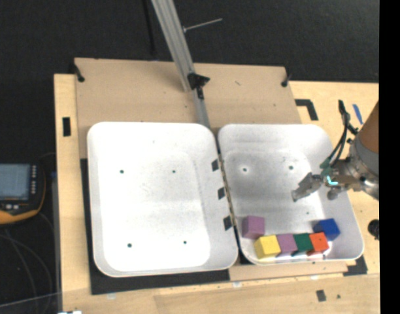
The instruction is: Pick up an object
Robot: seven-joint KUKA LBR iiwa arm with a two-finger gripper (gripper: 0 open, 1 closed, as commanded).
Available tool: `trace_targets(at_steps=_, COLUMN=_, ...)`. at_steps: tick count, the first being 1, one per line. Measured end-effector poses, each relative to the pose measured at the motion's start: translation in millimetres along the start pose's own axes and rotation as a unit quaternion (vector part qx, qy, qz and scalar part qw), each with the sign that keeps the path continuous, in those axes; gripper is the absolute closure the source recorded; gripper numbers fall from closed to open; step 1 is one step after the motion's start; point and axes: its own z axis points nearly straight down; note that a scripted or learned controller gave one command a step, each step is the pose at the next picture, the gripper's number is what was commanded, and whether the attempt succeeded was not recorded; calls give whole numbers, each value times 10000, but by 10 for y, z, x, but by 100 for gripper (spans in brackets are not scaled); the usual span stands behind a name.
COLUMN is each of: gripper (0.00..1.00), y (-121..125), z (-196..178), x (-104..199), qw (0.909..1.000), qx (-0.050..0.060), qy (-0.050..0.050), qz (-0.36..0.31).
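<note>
Gripper (312, 184): over right bin's right side, finger spread cannot be told, nothing seen held | Blocks along near wall: purple (253, 226), yellow (267, 246), lilac (287, 243), green (302, 243), orange (318, 242), blue (327, 227) | Right bin (265, 142) | Left bin (154, 201) beside it

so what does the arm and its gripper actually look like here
The arm enters at the view's right edge: a grey wrist housing with an orange-brown patch above it. Dark cables loop along its left side. The gripper is grey metal, with slim finger parts reaching left over the right bin, and a small teal-lit spot near its base. No lettering is legible at this size.
</note>
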Motion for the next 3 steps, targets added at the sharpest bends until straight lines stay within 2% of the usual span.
trace_targets(at_steps=1, gripper=0, y=163, z=1, x=530, qw=10000, qx=-1, qy=8, qz=-37)
trace_targets(at_steps=3, gripper=0, y=155, z=-1, x=496, qw=10000, qx=-4, qy=0, qz=3)
